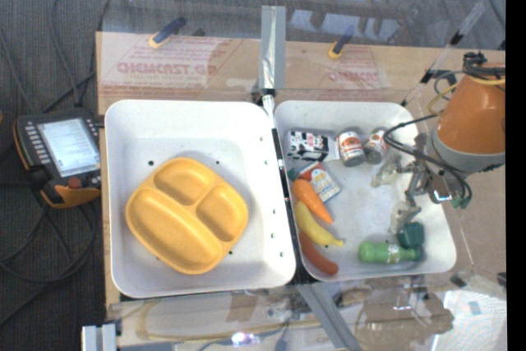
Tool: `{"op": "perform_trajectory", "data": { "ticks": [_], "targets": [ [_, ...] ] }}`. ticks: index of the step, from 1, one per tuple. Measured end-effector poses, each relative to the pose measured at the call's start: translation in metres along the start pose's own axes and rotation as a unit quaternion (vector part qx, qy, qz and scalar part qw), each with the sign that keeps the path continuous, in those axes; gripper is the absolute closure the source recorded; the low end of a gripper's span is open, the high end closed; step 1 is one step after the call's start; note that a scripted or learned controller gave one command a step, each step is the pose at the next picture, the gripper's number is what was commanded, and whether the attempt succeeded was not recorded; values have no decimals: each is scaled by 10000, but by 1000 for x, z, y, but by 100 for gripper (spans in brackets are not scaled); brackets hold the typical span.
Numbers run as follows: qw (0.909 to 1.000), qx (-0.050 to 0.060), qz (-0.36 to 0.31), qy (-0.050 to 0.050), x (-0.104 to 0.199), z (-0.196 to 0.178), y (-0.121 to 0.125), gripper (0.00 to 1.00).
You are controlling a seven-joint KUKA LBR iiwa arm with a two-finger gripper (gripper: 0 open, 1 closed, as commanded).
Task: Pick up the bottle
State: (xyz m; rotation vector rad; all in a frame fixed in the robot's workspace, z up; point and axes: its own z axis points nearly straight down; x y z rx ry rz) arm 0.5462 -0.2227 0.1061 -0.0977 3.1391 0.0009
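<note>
While the arm [472,123] reaches in over the right bin [427,115], its gripper [408,205] hangs just above the green bottle [386,251], and I cannot tell how the gripper is set. That bottle lies on its side in the bin's near right corner, and a dark green cap [411,235] sits just beside it. Left of the bottle lie a carrot [312,200], a banana [316,228] and a red sausage [319,257]. Beyond the bottle stand two small cans [351,147]. Further left, the other bin [123,177] holds a yellow divided tray [186,214].

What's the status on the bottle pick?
Gripper low in right bin, just above green bottle. Bottle lying flat near front wall, not held. Nothing blocking it.
</note>
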Motion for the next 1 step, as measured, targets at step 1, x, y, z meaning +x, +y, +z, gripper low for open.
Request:
{"op": "perform_trajectory", "data": {
  "ticks": [1],
  "targets": [
    [10000, -5, -50, -24, -17, 14, 0, 0]
  ]
}}
